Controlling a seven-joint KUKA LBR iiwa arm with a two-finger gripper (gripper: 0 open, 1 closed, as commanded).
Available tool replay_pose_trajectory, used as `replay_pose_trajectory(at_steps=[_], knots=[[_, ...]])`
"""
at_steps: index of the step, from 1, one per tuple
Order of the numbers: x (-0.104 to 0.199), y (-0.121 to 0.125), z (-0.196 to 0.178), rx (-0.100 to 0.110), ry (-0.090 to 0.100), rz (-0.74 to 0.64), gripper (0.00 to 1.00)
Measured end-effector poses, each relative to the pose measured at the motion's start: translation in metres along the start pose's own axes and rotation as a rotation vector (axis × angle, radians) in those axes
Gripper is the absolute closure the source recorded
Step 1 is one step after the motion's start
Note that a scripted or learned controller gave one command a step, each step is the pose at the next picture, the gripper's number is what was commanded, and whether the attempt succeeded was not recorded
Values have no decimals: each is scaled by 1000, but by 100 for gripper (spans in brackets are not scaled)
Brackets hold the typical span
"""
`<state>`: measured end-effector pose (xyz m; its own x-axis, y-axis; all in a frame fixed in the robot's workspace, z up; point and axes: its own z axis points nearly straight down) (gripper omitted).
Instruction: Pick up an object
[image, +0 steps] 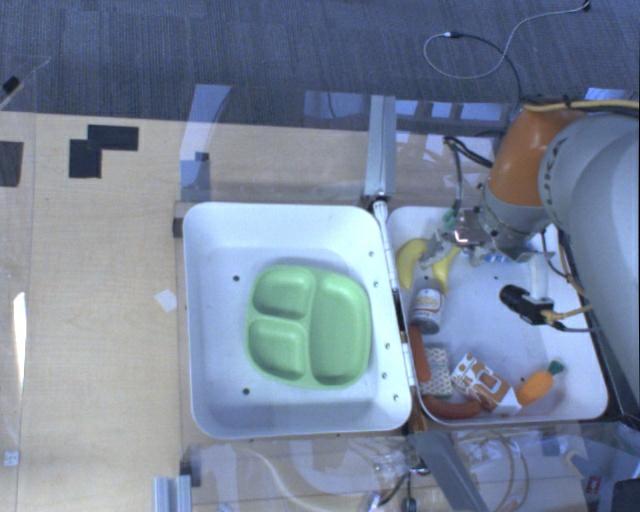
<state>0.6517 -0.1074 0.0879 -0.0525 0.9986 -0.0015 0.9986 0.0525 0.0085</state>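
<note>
A single fixed camera is mounted above the bench (90, 300) and looks down on it at a slant. At medium range, the frame takes in both bins whole: the left bin (215, 240) near centre, the right bin (480, 330) toward the right. Dark floor (250, 40) runs along the top edge. The arm (595, 190) enters from the right.

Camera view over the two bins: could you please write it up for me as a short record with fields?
left bin: holds a green divided plate
right bin: holds a banana, small bottle, sausage, carton and toy carrot
hand: over the right bin's far end, close beside the banana
arm: reaches in from the right, orange band above the wrist
task state: every object appears to lie in a bin; none looks lifted
</note>
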Motion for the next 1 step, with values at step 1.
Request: replay_pose_trajectory(at_steps=[1], knots=[[2,3,-13,-6,-1,-7,100]])
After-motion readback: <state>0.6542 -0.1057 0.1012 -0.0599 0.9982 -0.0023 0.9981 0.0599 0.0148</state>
